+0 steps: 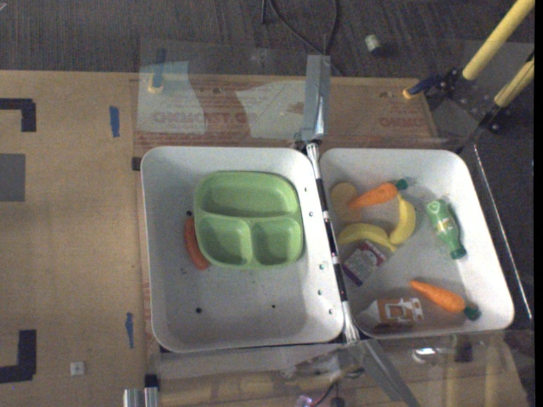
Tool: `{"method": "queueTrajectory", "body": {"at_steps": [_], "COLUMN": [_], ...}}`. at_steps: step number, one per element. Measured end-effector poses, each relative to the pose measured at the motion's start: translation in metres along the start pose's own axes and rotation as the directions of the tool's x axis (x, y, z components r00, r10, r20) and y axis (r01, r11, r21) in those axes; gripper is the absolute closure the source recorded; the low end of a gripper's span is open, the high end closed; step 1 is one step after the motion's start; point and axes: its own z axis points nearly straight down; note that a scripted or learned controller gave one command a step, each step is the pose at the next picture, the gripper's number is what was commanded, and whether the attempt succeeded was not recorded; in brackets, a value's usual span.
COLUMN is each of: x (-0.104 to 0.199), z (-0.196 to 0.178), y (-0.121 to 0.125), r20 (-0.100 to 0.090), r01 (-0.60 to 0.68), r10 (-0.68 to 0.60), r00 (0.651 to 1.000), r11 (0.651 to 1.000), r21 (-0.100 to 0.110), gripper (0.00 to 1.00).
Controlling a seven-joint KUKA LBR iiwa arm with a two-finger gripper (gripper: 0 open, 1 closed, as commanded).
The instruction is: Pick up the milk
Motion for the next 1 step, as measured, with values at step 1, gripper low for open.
{"method": "queueTrajectory", "body": {"at_steps": [1], "x": [0.0018], "z": [-0.0099], "y": [0.0006], "r20": [0.002], "r01": [0.004], "r10": [-0.004], "r00": [1.000], "r11": [1.000], "r21": [-0.001], "gripper": [1.00]}}
